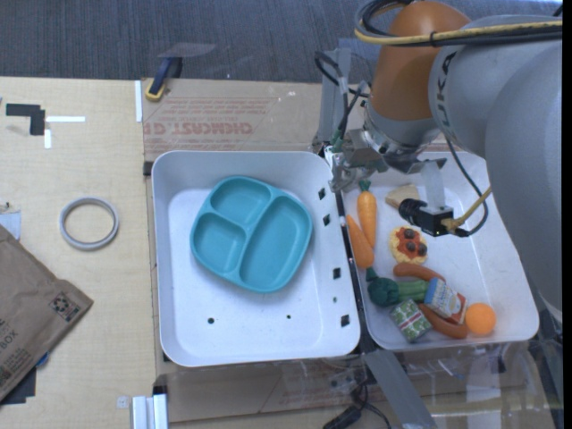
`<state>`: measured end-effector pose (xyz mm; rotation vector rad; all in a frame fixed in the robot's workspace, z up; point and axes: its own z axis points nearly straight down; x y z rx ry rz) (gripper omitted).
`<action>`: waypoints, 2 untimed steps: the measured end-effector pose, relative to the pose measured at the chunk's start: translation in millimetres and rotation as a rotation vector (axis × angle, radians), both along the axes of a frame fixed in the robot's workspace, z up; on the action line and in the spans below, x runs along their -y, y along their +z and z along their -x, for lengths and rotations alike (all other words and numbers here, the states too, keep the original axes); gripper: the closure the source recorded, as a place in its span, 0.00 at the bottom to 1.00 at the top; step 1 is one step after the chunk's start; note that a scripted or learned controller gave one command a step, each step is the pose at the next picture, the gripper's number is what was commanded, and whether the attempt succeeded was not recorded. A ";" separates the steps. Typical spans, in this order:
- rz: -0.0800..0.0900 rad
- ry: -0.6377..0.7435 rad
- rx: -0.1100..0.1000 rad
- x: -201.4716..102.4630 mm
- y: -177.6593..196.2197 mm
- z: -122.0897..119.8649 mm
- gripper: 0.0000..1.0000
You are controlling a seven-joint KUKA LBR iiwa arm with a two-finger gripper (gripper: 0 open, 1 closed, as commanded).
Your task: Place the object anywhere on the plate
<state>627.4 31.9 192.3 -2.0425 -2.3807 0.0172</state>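
Two carrots [364,226] crowd the right bin's [500,239] wall under the pincer [344,170], its grip unreadable.

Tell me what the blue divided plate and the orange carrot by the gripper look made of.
Blue three-compartment plate: likely moulded plastic, matte, going by its even colour and soft rounded ridges. Orange carrot: probably toy plastic or rubber, smooth with a slight sheen and uniform colour; the view cannot settle which.

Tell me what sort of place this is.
Probably a robotics lab test bench: a grey robot arm over two white bins, toy food such as a carrot, and a blue plate.
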 end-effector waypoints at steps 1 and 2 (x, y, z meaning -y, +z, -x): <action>-0.003 -0.043 0.003 26.1 -4.9 6.7 1.00; 0.000 -0.264 0.006 36.2 44.1 10.1 1.00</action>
